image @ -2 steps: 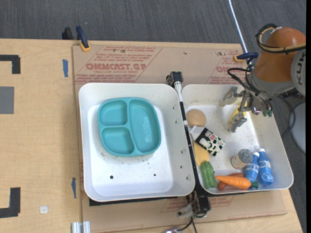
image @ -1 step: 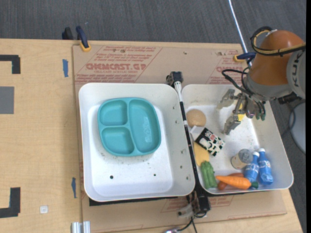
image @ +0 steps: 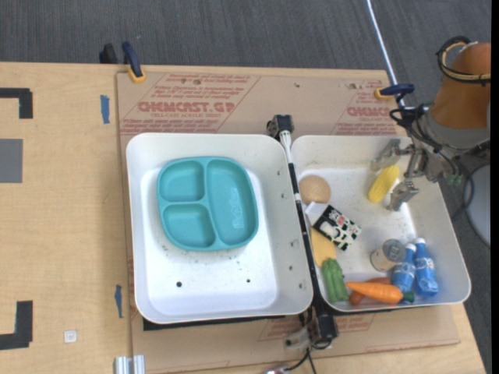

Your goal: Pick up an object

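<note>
Yellow corn [image: 383, 184] — seemingly between the tool's [image: 397, 179] spread fingers — in the right bin [image: 444, 232].

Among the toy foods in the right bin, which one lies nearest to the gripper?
The yellow toy corn cob, directly beside the gripper. The orange carrot and green vegetable lie along the bin's near edge.

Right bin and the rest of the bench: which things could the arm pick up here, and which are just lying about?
Part of the job:
gripper
yellow object by its fingertips
tan round object
black-and-white packet
green vegetable
carrot
blue bottles

Just there:
teal divided plate in the left bin
clamps on the board
</note>
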